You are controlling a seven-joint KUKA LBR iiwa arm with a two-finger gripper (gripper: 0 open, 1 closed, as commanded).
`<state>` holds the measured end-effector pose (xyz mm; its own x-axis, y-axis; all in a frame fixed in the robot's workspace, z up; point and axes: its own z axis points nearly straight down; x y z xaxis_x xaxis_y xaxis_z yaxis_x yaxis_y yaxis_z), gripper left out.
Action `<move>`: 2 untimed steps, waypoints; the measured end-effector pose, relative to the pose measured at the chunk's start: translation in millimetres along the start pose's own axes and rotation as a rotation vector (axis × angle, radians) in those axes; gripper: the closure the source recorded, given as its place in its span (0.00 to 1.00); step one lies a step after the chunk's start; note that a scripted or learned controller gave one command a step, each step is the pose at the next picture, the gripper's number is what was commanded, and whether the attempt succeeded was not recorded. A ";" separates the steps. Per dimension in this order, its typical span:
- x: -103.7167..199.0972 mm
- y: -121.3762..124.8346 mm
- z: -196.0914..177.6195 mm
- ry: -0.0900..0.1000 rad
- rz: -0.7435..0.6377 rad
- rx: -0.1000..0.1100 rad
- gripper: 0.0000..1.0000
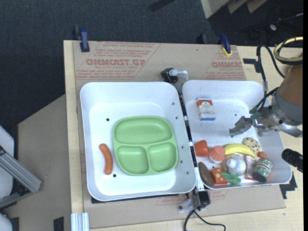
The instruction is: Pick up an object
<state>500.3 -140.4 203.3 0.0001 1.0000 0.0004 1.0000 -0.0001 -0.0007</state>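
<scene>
The camera looks down on a worktop (pixel 120 61) covered with brown board, and two white bins stand on it side by side. The left bin (pixel 91 143) holds a green tray (pixel 144 145) with three compartments, which lies about in the middle. A sausage (pixel 107 158) lies just left of the tray, on the bin floor, apart from it.

The right bin (pixel 226 88) holds the smaller things. A small carton (pixel 206 109), white with red and blue, lies alone in the upper part. The other things are crowded in the lower part: an orange piece (pixel 201 148) near the left wall, a banana (pixel 240 150) to its right, a cookie (pixel 250 143) just above the banana's right end, a silver ball (pixel 235 165) below the banana, a red block (pixel 220 175) with a star near the lower edge, and a can (pixel 263 169) at the lower right. These things touch or overlap each other, so their borders are hard to separate.

The arm (pixel 292 93) comes in from the right side over the right bin. The pincer (pixel 243 125) is over the bin floor, between the carton and the banana, and points to the left. Its fingers look slightly apart and nothing is between them. Whether its tips touch the bin floor, I cannot tell.
</scene>
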 end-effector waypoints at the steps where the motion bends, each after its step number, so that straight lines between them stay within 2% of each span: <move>1: -49.4 81.9 82.3 -0.004 0.000 -0.004 0.00; 2: -59.7 171.2 17.7 -0.006 -0.004 -0.014 0.00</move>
<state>671.5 -200.1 185.5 -0.0041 1.0000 -0.0051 0.9999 0.0042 0.0136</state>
